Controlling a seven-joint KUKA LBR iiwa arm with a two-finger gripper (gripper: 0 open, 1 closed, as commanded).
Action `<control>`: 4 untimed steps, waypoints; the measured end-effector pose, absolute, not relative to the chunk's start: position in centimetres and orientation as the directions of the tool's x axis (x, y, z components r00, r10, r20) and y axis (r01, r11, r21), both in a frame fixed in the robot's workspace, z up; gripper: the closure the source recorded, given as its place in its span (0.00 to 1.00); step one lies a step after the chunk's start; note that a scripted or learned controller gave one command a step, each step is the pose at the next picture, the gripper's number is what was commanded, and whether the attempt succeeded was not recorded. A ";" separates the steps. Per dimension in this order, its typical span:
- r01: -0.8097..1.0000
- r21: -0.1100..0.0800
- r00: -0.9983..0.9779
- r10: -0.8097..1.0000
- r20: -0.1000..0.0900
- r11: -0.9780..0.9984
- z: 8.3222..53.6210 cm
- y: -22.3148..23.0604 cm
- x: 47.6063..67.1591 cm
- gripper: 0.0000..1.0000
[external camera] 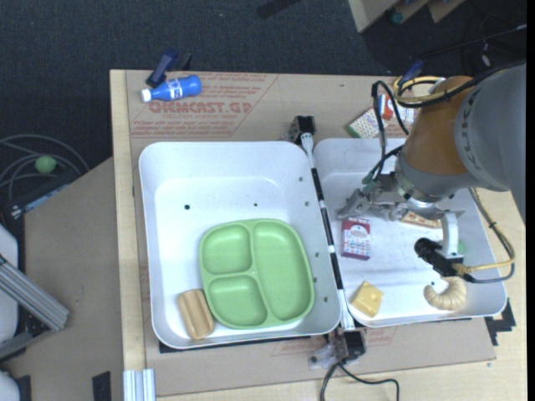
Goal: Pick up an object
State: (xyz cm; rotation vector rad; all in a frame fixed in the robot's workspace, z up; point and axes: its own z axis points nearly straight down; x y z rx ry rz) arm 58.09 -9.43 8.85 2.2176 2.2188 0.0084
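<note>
My gripper (366,205) hangs low in the right bin (334,159), at its left middle, under the grey arm with the orange band (435,136). Just below the gripper lies a small red and white box (357,241), apart from it. Near the bin's front edge sits a yellow wedge-shaped block (366,299). A beige curved piece (446,296) rests at the front right. A flat tan item (420,219) shows partly from under the wrist. Nothing shows in the gripper's hold.
The left bin (167,174) holds a green divided plate (253,271) and a tan bread-like piece (195,314) at its front left. A blue and white bottle (171,88) lies on the bench behind the bins. Cables trail around the arm.
</note>
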 end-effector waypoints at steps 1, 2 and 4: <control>1.000 0.013 0.001 1.000 -0.001 -0.001 8.9 -9.4 57.7 0.00; 1.000 0.013 0.001 1.000 -0.001 -0.001 8.9 -9.3 56.5 0.00; 1.000 0.001 0.000 1.000 -0.001 0.000 8.5 -9.4 58.5 0.00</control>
